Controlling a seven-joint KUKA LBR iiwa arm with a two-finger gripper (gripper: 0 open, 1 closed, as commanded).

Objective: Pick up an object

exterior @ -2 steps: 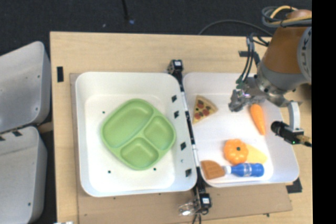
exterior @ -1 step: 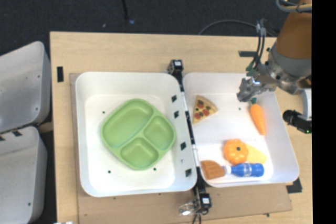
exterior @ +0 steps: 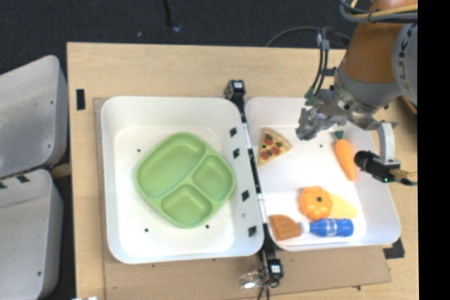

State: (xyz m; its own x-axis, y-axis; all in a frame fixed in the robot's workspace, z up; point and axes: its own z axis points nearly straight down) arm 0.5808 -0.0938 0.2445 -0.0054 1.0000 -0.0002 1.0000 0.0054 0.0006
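The right bin holds several toy foods. A pizza slice lies near its left wall, and a carrot lies toward the right. An orange pumpkin sits on a yellow piece near the front. A blue bottle and a brown bread piece lie along the front wall. My gripper hangs over the back middle of this bin, between the pizza slice and the carrot. I see nothing held in it.
The left bin contains a green divided plate. Black clips run along the seam between the bins. The arm's orange band and cables rise at the back right. A white chair stands left of the bench.
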